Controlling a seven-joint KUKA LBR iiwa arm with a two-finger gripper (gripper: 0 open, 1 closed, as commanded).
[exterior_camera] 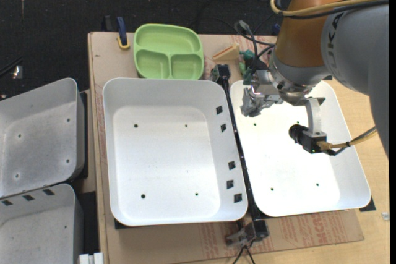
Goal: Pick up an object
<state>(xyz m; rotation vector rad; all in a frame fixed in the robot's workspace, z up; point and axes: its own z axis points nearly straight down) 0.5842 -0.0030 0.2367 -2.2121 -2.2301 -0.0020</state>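
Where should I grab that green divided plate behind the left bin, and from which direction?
Probably its raised rim on the right side, coming straight down. The green plate lies flat, open side up, so the thin rim is the only pinchable part. Its front edge meets the left bin, and a wooden block lies close on the right: keep clear.

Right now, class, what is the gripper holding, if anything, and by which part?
It cannot be told. The gripper hangs over the right bin, its tips too blurred to show anything between them.
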